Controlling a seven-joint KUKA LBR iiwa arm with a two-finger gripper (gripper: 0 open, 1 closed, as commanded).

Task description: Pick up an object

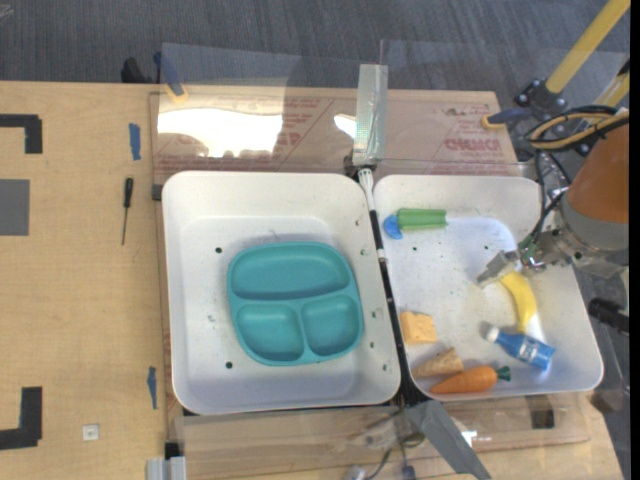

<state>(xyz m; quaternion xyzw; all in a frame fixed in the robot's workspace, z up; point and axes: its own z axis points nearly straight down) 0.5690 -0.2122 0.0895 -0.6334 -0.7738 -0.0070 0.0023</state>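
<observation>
The arm enters from the right, its orange band at the frame's edge, and the end effector (510,263) sits low over the right bin (470,190), just above the upper end of a yellow banana (520,298). Its thin metal fingers (492,271) point left and look spread somewhat apart, with nothing between them; the banana lies just beneath and to the right, and contact cannot be judged.

Other objects in the right bin: a green marker with a blue cap (415,220) near the top left, a blue and white bottle (522,347) just below the banana, an orange cheese wedge (419,327) near the left wall, a tan piece of bread (439,361) below it, and an orange carrot (466,379) along the front wall.

The left bin (190,268) holds a teal divided plate (295,301) with three compartments, lying flat near its middle.

On the wooden counter (70,298) to the left lies a small dark screwdriver (126,208)
</observation>
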